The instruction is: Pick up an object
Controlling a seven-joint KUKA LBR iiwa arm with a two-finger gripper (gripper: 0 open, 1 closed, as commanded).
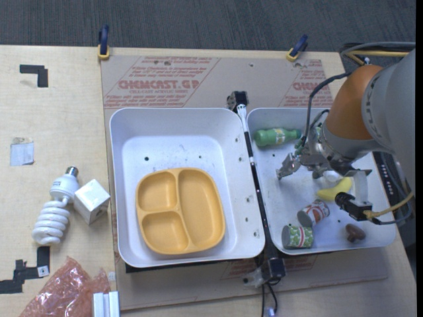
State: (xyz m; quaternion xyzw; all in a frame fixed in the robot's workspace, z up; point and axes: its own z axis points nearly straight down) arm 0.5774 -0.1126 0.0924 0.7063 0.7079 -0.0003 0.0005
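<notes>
My gripper hangs over the middle of the right bin, on the grey arm with its orange band. A green bottle lies on its side just beyond it, near the bin's far wall. A yellow banana-like object lies to the gripper's right, partly under the wrist. Closer to the front are a red-and-white can, a green can and a small brown object. I see nothing held in the gripper.
The left bin holds a yellow divided plate. Left of the bins, on the bench, lie a spiral light bulb, a white cube and a red mesh bag. A black divider runs between the bins.
</notes>
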